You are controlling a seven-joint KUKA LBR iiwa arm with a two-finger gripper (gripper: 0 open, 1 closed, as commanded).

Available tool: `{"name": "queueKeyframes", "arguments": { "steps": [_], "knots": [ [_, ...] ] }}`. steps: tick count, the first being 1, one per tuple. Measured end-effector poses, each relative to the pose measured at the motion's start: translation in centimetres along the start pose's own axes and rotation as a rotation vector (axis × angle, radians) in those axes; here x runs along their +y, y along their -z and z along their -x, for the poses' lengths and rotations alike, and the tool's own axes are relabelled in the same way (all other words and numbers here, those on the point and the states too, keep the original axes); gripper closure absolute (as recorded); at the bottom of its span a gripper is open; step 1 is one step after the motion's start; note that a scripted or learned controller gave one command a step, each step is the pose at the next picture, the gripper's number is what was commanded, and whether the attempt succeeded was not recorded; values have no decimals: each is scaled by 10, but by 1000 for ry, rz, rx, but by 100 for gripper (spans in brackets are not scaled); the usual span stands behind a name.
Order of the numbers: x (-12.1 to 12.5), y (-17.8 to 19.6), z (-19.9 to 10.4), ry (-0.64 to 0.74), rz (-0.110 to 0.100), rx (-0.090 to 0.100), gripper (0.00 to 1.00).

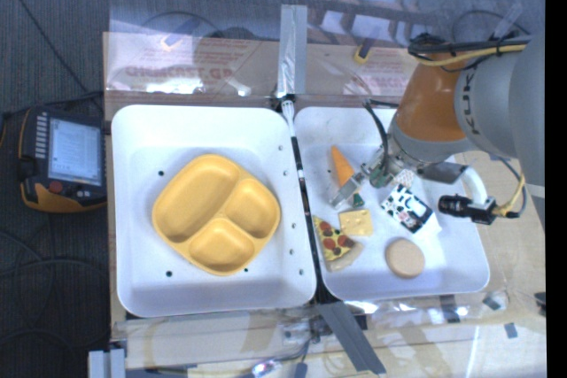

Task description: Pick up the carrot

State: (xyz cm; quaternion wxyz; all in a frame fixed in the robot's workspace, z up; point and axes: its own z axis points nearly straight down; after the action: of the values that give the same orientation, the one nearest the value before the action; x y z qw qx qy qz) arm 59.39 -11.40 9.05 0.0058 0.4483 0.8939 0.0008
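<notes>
The carrot [341,164], a small orange cone with its tip pointing away, lies in the upper left part of the right bin [461,279]. My gripper [348,189] reaches in low from the right, and its tip sits just below and to the right of the carrot's wide end, touching or nearly touching it. The carrot rests on the bin floor and is not lifted. The grey arm with its orange band [434,102] hangs over the bin's upper right corner.
In the right bin lie a yellow cheese square [357,223], a pizza slice [334,243], a round tan cookie [405,258] and a black-and-white patterned block [407,207]. The left bin [133,137] holds a yellow divided plate [217,212]. A teach pendant [62,159] lies at far left.
</notes>
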Motion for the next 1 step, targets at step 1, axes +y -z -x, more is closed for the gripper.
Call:
{"name": "queueKeyframes", "arguments": {
  "steps": [1],
  "knots": [
    [-10,64,-8,171,-6,8,0]
  ]
}}
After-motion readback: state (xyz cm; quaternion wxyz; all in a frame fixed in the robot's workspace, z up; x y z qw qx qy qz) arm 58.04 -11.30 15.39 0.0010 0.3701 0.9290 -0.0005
